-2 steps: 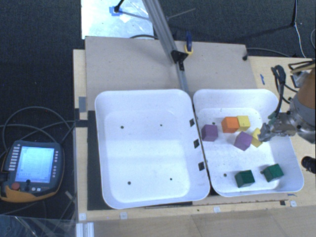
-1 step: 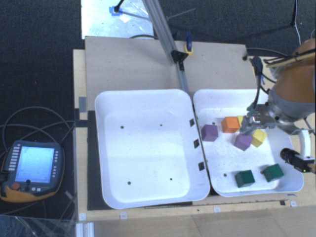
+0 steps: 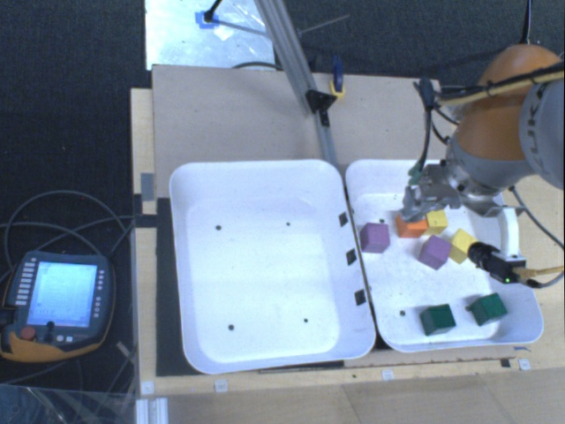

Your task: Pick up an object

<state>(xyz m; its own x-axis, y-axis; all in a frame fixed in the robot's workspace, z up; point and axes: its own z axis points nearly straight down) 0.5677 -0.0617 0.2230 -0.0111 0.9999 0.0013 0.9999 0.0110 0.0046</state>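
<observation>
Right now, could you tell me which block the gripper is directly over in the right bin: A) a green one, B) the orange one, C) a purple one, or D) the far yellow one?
B: the gripper hangs just above the orange block, while the green blocks sit near the bin's front edge.

Blocks (image 3: 434,252) in the right bin (image 3: 459,338), beside the left bin (image 3: 190,184).

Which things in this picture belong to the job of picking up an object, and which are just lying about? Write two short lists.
Part of the job:
gripper, low over the orange block
yellow blocks
purple blocks
green blocks
right bin

Just lying about:
left bin
teach pendant on the floor
blue clamp at the bench's back edge
</observation>
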